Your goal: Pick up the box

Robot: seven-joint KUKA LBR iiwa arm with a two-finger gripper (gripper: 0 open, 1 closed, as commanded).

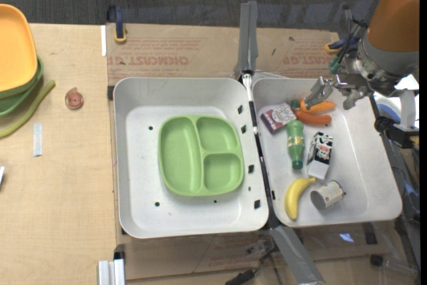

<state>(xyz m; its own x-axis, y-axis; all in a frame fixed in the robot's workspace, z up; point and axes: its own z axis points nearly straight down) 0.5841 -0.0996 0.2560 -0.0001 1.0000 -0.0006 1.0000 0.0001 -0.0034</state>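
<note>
A small purple box [277,117] lies in the right bin [377,163], near its back left corner. A black-and-white carton [321,153] lies further forward, near the bin's middle. My gripper [335,91] hangs over the back of the right bin, up and to the right of the purple box and apart from it. Its fingers [321,86] are spread open with nothing between them. An orange carrot [315,113] lies just below the gripper, between it and the purple box.
A green bottle [295,142] lies between the purple box and the carton. A banana [295,195] and a tipped cup [327,195] sit at the bin's front. The left bin [133,163] holds a green divided plate [201,155]. Yellow and green plates [15,57] are stacked at far left.
</note>
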